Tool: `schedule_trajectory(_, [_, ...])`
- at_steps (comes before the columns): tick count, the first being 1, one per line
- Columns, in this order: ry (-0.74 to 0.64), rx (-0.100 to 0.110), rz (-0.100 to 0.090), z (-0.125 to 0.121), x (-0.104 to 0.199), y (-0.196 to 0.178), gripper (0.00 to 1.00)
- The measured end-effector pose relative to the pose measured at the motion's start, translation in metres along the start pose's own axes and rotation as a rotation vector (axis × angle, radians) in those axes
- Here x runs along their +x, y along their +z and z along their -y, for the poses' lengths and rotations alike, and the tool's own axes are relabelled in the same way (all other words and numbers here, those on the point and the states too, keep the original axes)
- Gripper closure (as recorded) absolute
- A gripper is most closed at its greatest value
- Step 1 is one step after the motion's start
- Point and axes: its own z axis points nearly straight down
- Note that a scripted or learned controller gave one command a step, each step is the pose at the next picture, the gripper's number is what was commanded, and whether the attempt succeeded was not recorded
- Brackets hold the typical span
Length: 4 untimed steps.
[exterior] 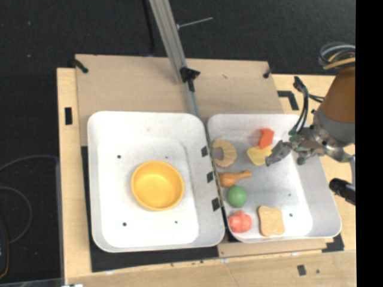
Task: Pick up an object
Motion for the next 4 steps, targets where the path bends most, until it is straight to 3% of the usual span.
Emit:
schedule_trajectory(1, [0.001, -0.001, 0.000, 0.000, 0.000, 0.000, 0.00])
schedule_trajectory(3, [0.005, 0.003, 0.003, -0.003, -0.004, 0.109, 0.00])
schedule_trajectory(4, [0.009, -0.003, 0.002, -0.005, -0.004, 0.096, 1.00])
